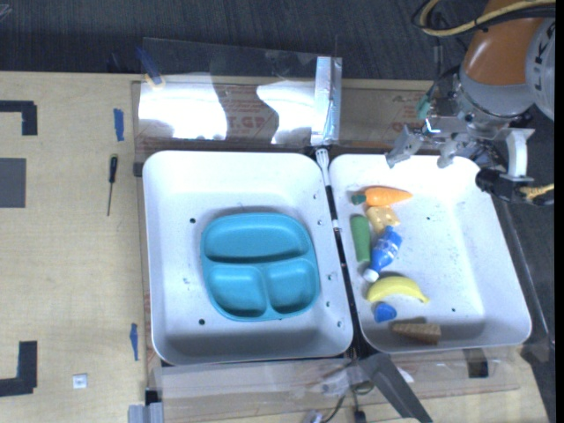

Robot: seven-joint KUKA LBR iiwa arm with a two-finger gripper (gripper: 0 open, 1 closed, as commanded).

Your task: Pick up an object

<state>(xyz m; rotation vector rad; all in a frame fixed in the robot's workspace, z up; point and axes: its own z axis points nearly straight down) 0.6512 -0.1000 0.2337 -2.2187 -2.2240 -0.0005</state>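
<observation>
Blue tray (258, 263), orange carrot (386, 196), yellow banana (396, 288).

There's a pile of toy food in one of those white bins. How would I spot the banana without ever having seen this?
Look at the right bin, the one without the blue tray. A line of small toys runs down its left side, starting with a carrot at the top. Near the bottom lies the banana: the only yellow, curved piece, below a blue and white bottle and above a brown stick.

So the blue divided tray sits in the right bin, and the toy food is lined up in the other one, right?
Not quite: the camera view shows the blue divided tray in the left bin. The toy food, such as the banana and carrot, is lined up in the right bin.
</observation>
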